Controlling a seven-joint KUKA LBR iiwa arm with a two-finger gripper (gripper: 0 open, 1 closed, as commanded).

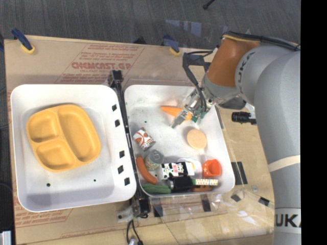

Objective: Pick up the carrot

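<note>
Orange and tapered, the small plastic carrot (170, 109) lay in the upper middle of the right-hand shallow white bin (134, 100), its thick end pointing toward the gripper. Seen from the fixed camera above the bench, the grey arm with its orange band (228, 61) reached in from the right, and its two-finger gripper (183, 117) hung low over the bin, just beside the carrot's thick end and perhaps touching it. Whether the carrot sat between the fingers could not be told, nor how the fingers stood. Nearby in the same bin lay a round tan disc (196, 139), a small striped can (143, 139), a red sausage-shaped toy (146, 171), an orange cup (211, 168) and assorted packets along the front wall. The left white bin (30, 93) held a yellow divided plate (63, 136). The step in hand looked like the approach and grasp; next would probably come closing squarely on the carrot and lifting.
</note>
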